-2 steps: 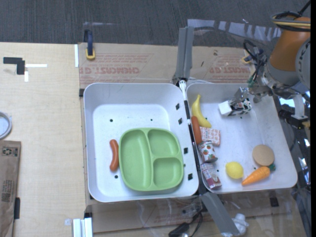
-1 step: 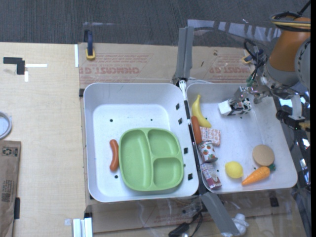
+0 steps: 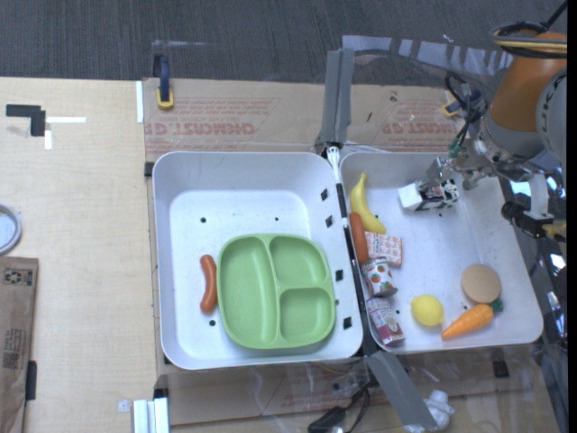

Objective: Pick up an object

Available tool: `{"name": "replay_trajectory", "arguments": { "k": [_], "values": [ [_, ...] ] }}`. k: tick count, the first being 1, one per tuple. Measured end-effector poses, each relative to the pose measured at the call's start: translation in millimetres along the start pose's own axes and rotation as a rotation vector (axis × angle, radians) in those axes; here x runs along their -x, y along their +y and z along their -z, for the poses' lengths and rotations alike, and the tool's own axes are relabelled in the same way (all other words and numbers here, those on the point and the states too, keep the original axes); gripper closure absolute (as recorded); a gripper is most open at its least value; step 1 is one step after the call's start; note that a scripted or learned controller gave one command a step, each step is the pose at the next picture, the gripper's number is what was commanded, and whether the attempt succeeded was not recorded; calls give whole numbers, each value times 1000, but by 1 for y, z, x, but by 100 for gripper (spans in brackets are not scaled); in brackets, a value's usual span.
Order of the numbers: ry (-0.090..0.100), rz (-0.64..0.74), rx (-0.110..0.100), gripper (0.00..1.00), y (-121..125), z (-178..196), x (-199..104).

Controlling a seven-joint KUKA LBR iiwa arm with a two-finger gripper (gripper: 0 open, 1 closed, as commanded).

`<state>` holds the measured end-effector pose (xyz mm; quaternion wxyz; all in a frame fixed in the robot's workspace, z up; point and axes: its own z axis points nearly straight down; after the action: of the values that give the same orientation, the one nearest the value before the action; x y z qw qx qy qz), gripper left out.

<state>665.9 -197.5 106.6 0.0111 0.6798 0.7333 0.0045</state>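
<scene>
1. Seemingly nearest the gripper (image 3: 439, 190) is a small white object (image 3: 411, 197), too blurred to name, lying in the right bin (image 3: 505, 242) towards its 11 o'clock corner; it sits just at 9 o'clock of the gripper, and whether the two touch I cannot tell.
2. Whether the pincer is released or clenched cannot be told; its tip is a dark tangle against the white floor.
3. Along the right bin's 9 o'clock wall lie a yellow banana (image 3: 364, 207), an orange-red sausage (image 3: 359, 237), a patterned packet (image 3: 386, 247) and two small cans (image 3: 382, 278); the lower can (image 3: 386, 323) rests near the 7 o'clock corner.
4. Towards 5 o'clock sit a lemon (image 3: 427, 310), a carrot (image 3: 467, 321) and a round tan biscuit-like disc (image 3: 480, 283); the carrot lies just below the disc.
5. Over in the left bin (image 3: 180, 197) a green divided plate (image 3: 275, 290) fills the lower middle; a second sausage (image 3: 208, 283) lies at its 9 o'clock, just beside it.
6. Grey with an orange band, the arm (image 3: 527, 97) enters from 2 o'clock.
</scene>
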Motion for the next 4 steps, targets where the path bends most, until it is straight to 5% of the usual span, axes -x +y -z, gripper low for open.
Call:
{"name": "replay_trajectory", "arguments": {
  "k": [1, 2, 3, 4],
  "values": [
    [4, 123, -6, 0, 1, 6, -42],
    [9, 71, -1, 0, 4, 0, -43],
    [-6, 69, 15, 100, 8, 14, -37],
    [8, -63, -25, 100, -68, 124, -2]
  ]
}}
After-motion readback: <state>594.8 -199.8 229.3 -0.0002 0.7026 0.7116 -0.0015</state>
